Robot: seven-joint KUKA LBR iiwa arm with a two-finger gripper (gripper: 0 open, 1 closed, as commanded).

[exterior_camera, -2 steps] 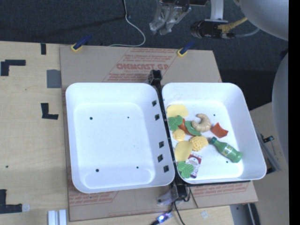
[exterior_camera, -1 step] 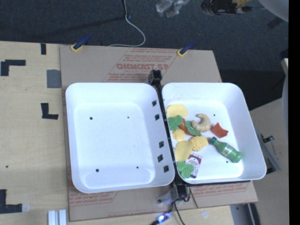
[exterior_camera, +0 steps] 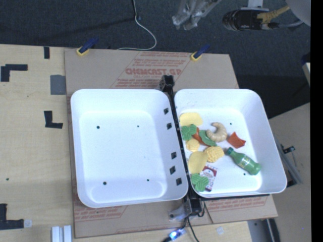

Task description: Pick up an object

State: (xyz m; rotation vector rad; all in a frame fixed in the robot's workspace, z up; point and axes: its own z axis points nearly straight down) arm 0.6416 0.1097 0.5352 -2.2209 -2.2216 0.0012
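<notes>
Hanging high over the far edge of the counter (exterior_camera: 30, 135), the jaws (exterior_camera: 187, 20) sit blurred near the top of the view, well apart from both bins; whether they are open or closed cannot be told. Nothing is visible between them.

Left bin (exterior_camera: 83, 185): bare white floor, a few dark dots.

Right bin (exterior_camera: 257, 107): all objects clustered in its left and middle part.
- green bottle (exterior_camera: 243, 161), lying on its side, cap toward upper left, nearest the bin's right half.
- orange-red piece (exterior_camera: 236, 140), just above the bottle.
- tan curved piece (exterior_camera: 218, 130), near the bin's middle.
- yellow flat piece (exterior_camera: 190, 119), close to the dividing wall.
- green leafy piece (exterior_camera: 189, 132), just below it, touching the pile.
- yellow corn-like piece (exterior_camera: 214, 154), beside the bottle's cap.
- small red-and-white packet (exterior_camera: 208, 174), toward the near edge, with another green piece (exterior_camera: 200, 184) touching it.

Both bins rest on a brown cardboard sheet (exterior_camera: 151, 72). A white cable (exterior_camera: 144, 29) loops across the dark floor beyond.
</notes>
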